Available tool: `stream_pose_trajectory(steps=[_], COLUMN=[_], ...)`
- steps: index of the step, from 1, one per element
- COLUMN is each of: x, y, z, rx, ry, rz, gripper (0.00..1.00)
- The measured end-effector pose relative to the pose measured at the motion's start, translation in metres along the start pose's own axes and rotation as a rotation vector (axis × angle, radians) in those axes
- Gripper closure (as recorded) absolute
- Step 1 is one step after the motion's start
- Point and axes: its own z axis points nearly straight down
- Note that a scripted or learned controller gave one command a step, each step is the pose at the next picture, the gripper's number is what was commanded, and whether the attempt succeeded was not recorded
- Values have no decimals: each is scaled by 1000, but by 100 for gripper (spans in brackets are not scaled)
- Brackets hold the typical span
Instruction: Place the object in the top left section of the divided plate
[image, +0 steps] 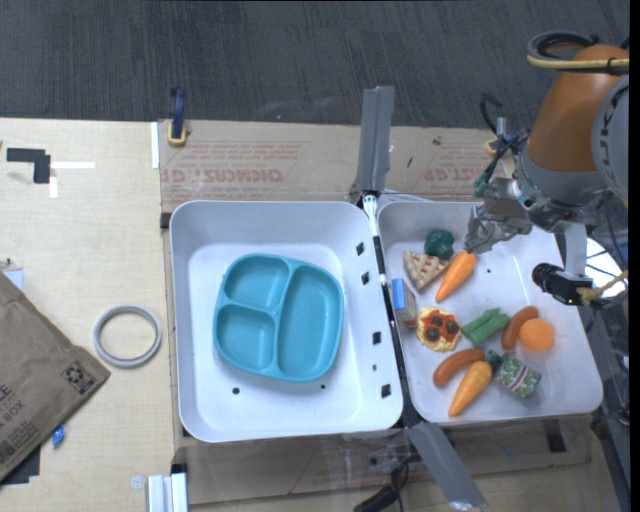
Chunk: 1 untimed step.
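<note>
A blue divided plate (280, 317) lies in the left bin (190, 300), with nothing in its three sections; its top left section (250, 283) is a small compartment. My gripper (484, 234) hangs over the back of the right bin (570, 400), just right of a dark green toy (438, 242) and above the thick end of an orange carrot (455, 275). Nothing can be seen held in it.
The right bin holds several toy foods: a pizza slice (424, 268), a round pizza (438, 328), a green vegetable (485, 326), an orange (536, 335), a sausage (457, 365) and a second carrot (470, 387). A tape ring (127, 334) lies on the bench at the left.
</note>
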Motion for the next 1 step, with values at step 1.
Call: stream_pose_trajectory(steps=[1], x=[6], y=[-5], z=[57], rx=[1], ry=[1], rz=[43], gripper=[100])
